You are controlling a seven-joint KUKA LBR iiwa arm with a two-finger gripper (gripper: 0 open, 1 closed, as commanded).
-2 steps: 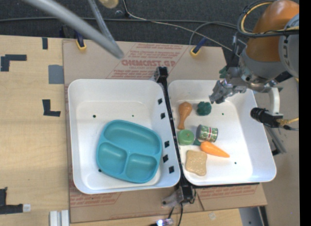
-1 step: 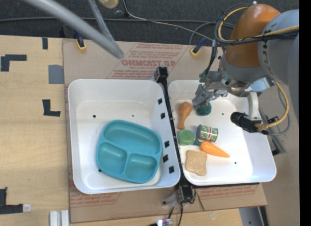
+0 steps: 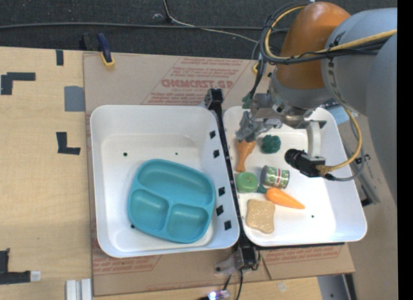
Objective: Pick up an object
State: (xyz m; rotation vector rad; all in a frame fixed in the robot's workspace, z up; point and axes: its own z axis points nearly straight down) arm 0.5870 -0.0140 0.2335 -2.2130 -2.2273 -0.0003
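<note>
We see the gripper (image 3: 248,132) low in the right bin (image 3: 345,224), just above a carrot (image 3: 243,155), though we cannot tell the jaws' state.

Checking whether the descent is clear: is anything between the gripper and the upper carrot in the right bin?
Nothing visible. The gripper hangs directly above the upper carrot by the right bin's left wall. The dark green piece lies just beside it.
</note>
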